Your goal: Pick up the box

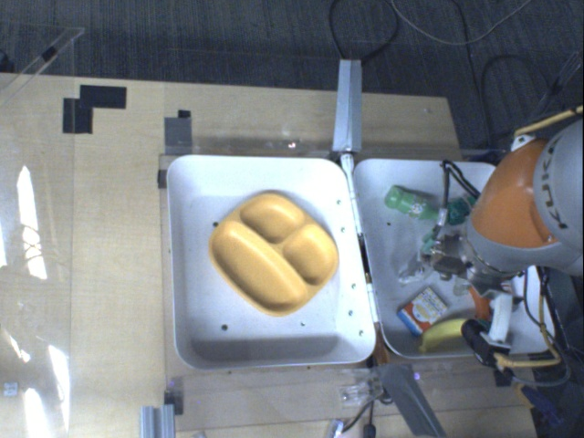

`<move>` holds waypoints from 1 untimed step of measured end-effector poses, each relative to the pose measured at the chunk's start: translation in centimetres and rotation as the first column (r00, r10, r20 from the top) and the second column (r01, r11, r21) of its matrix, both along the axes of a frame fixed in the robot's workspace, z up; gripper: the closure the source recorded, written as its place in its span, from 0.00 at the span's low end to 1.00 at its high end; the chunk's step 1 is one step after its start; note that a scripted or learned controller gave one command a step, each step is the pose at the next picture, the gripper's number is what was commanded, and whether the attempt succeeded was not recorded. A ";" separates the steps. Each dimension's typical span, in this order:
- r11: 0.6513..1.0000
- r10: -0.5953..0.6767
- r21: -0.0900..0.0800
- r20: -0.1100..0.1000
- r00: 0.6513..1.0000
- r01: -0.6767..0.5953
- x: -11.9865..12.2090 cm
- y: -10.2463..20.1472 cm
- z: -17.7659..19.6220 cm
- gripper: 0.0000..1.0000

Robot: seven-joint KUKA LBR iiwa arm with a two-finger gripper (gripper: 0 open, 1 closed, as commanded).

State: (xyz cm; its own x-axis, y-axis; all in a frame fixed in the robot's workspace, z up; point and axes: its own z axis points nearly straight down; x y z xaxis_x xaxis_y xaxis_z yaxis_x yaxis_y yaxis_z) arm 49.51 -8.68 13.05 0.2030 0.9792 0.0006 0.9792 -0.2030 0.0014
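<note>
Nearest the camera, at the near edge of the right bin, a yellow banana lies beside the small orange and white box, which rests flat on the bin floor just left of the arm. Farther back in that bin lies a green bottle, tilted on its side. Reaching in from the right, the gripper hangs over the bin's middle, above clear plastic clutter; whether it is open or closed cannot be told. Left of it, the left bin bears a large yellow lobed bread-like toy at its centre
</note>
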 end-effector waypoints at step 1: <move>0.973 0.231 -0.001 0.008 0.973 -0.231 -0.5 -1.1 -4.2 0.00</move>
State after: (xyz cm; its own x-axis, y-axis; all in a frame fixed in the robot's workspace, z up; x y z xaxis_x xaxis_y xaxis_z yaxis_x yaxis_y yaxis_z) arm 49.00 -9.76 8.88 -0.0286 0.9996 0.0009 0.9995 0.0286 0.0099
